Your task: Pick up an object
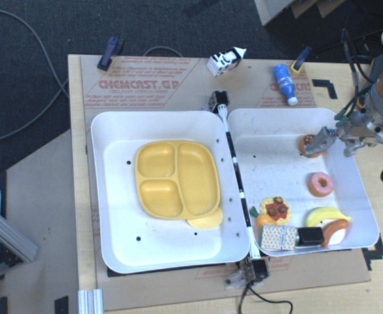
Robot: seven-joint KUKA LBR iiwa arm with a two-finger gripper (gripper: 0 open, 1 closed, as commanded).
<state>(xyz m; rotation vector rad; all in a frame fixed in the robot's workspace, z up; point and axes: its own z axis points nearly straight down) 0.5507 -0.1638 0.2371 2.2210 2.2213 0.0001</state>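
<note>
My gripper [337,141] hangs over the far right corner of the right bin [270,133], its two fingers spread apart and nothing between them. A small brown-orange toy [308,145] lies just left of the left finger [323,137], outside the gap. Further forward in the bin lies a pink donut [321,184]. Along the front wall sit a pizza-like piece [274,209], a yellow banana [325,215], a red sausage [336,229], a checked cracker [278,238] and a black block [310,237].
The left bin [112,136] holds a yellow divided plate [177,178]. On the bench behind the bins lie a blue bottle [284,84], a black-and-white carton [226,60] and a blue clip [108,53]. Cables trail at the far right.
</note>
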